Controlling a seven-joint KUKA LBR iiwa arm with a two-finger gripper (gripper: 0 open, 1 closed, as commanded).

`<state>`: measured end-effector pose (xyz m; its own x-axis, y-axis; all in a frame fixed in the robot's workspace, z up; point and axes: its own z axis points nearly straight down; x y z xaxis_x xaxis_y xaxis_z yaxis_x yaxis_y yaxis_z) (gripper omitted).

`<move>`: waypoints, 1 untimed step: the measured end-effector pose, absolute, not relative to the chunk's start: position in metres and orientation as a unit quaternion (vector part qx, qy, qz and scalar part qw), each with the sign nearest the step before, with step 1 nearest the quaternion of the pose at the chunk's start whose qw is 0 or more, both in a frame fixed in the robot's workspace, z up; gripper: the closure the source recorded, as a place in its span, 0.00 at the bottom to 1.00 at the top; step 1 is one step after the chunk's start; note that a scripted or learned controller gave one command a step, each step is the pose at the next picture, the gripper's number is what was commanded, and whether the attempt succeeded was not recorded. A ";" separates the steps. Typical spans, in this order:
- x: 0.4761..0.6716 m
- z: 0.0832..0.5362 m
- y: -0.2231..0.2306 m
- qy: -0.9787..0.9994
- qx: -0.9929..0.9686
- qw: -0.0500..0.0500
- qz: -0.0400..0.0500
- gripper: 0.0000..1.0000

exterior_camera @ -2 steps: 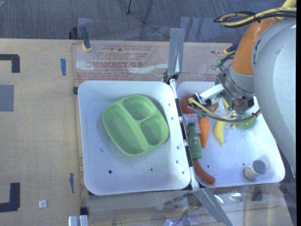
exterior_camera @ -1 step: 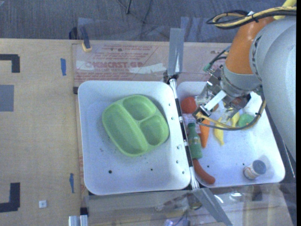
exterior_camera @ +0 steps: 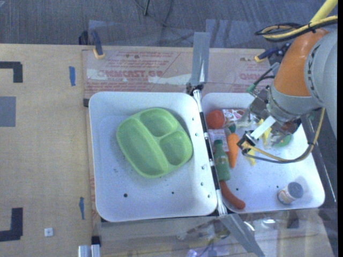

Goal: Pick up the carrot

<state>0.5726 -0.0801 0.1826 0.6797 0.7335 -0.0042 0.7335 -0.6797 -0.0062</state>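
R bin, carrot near pincer

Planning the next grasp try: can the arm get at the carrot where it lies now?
Probably yes. The carrot lies uncovered in the right bin, with the gripper just to its right in the view. The green bottle close along its other side could crowd the grasp.

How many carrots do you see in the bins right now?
1. The carrot lies in the right bin, just right of the green bottle and below the red tomato. The arm covers part of that bin, so another may be hidden.
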 end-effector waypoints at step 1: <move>0.572 0.112 -0.091 -0.361 -0.933 -0.003 -0.006 0.00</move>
